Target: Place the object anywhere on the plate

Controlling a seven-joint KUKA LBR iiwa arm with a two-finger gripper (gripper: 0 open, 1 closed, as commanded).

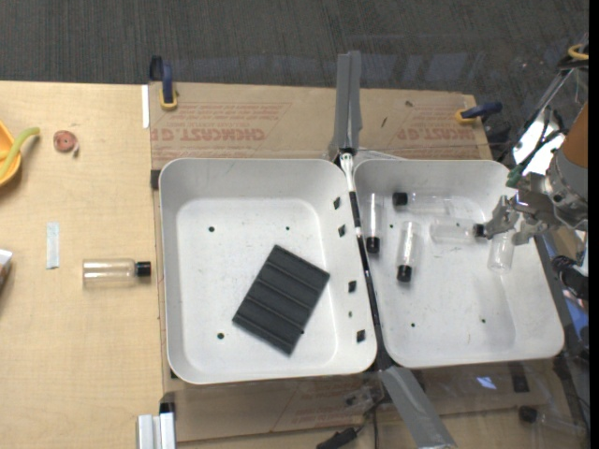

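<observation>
**Clear vial at the gripper, dark plate in the left bin**

Nearest, in the left bin (178, 279), lies the plate (282, 299): a dark, ribbed rectangle lying at an angle. In the right bin (524, 340), small clear vials with black caps (405, 253) lie scattered. At that bin's right side the gripper (505, 224) pinches a clear vial (501, 249), which hangs upright between its fingers. Another vial (114, 270) lies on the bench at left.
</observation>
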